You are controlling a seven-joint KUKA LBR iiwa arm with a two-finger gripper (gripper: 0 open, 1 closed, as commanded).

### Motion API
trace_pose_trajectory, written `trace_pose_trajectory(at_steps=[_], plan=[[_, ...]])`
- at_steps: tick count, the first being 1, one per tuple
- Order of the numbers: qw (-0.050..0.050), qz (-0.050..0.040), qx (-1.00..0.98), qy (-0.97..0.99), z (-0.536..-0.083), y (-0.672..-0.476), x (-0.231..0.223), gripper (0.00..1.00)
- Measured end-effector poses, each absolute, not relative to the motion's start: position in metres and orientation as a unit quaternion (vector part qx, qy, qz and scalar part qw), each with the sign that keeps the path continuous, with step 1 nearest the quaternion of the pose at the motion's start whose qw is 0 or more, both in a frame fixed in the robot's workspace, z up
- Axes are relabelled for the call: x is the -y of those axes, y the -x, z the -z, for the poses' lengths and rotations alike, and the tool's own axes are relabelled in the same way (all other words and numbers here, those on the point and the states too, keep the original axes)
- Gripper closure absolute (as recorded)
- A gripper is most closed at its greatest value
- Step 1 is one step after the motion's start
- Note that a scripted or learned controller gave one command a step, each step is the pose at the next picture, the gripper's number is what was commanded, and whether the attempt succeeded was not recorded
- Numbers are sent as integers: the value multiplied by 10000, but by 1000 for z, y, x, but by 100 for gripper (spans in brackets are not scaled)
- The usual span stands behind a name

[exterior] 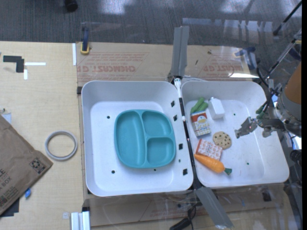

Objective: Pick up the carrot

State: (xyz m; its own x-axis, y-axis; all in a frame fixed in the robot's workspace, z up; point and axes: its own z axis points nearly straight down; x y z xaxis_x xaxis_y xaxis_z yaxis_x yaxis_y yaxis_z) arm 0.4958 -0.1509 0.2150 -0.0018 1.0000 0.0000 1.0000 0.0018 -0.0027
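Grey metal, my pincer (243, 128) hovers over the right shallow white plastic bin (268, 169); whether it is spread I cannot tell. Well to its left, the orange carrot with a green tip (211, 164) lies near the bin's front, touching a red-and-white packet (209, 150).

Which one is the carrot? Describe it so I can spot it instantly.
Look in the right-hand white bin, at its front edge nearest the camera. The carrot lies there just below the orange-and-white packet: a plain orange taper with a green tip, unlike the printed packet.
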Motion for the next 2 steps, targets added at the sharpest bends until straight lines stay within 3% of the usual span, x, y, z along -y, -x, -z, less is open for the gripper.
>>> trace_pose_trajectory(at_steps=[1, 2], plan=[[7, -10, 7155, 6986, -208, -546, 123, 0], [11, -12, 7253, 6885, -191, -487, 74, 0]])
